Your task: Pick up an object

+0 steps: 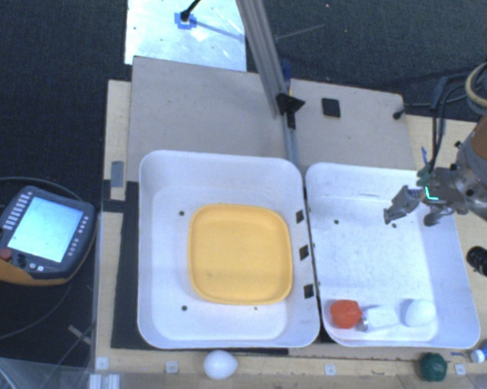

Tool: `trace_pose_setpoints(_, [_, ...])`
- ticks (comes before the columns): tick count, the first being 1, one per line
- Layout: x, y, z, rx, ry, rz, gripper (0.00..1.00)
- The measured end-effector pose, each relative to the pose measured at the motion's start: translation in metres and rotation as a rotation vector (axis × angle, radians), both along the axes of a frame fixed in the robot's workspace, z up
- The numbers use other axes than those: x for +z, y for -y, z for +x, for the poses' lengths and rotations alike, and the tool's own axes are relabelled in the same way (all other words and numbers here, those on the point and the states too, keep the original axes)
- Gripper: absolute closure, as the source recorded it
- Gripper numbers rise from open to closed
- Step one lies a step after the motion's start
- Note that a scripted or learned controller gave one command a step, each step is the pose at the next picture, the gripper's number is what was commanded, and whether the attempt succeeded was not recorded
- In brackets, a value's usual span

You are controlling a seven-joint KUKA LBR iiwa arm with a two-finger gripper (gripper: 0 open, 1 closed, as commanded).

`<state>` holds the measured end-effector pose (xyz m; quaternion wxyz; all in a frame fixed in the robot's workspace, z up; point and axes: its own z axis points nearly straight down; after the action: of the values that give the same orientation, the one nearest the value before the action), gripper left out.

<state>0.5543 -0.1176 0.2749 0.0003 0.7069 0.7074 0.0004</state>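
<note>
My gripper [417,213] hangs over the upper right part of the right bin [366,241], open, with nothing between its two dark fingers [398,207]. Along the bin's near edge lie a red round object [345,313], a small white piece [379,318] touching it, and a white egg-shaped object [420,313]. All three sit well below the gripper in the view, apart from it.
The left bin [161,225] holds a yellow square plate [241,253]. On the bench in front of the bins lie a white egg [220,365], a green ball [433,366] and a blue item [484,354]. A teach pendant [39,234] rests far left. A slanted metal pole [267,49] rises behind the bins.
</note>
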Motion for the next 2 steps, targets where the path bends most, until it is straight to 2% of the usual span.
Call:
trace_pose_setpoints(1, [0.000,0.000,0.000,0.000,0.000,0.000,0.00])
trace_pose_setpoints(2, [-0.062,0.002,0.002,-0.001,-0.005,0.000,0.00])
